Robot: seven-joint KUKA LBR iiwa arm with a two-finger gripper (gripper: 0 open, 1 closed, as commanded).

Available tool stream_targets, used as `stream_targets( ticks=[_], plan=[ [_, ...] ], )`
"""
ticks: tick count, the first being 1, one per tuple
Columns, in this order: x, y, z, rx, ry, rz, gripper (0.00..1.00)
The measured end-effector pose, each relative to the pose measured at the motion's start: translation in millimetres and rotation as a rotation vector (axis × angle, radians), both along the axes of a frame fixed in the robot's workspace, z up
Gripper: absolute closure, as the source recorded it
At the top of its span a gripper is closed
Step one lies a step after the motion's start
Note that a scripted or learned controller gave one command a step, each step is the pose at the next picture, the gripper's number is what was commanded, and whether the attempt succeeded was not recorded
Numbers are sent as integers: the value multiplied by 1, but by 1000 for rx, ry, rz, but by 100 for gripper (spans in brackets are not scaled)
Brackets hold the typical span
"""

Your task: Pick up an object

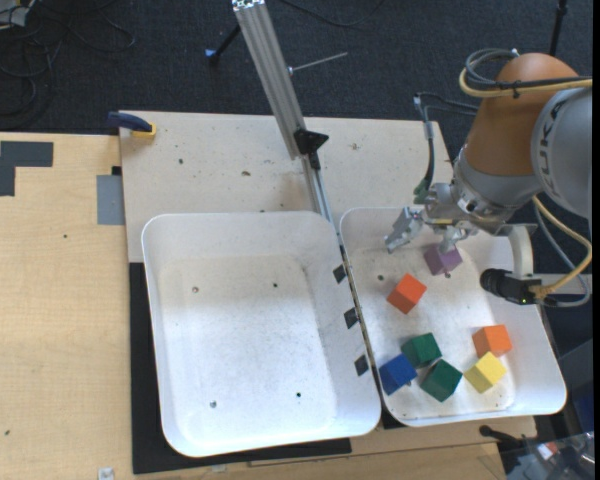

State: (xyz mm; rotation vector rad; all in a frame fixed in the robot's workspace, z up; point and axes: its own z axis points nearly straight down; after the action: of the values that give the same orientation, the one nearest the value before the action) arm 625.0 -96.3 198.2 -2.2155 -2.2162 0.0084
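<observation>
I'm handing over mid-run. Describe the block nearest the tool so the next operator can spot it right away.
Look in the right bin, the one holding all the blocks. Near its far end, just below the tool, sits a purple block, with an orange block a little nearer the camera. It is the only purple one, set apart from the cluster at the near end.

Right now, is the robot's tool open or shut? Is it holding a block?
Tool: low over the right bin, close by the purple block; open or shut cannot be told, and no block is seen held.
</observation>
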Motion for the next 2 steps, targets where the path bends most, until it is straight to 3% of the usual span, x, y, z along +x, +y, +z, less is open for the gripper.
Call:
stream_targets(
  ticks=[2],
  plan=[
    [-5,0,-88,-1,-1,-1,0]
  ],
)
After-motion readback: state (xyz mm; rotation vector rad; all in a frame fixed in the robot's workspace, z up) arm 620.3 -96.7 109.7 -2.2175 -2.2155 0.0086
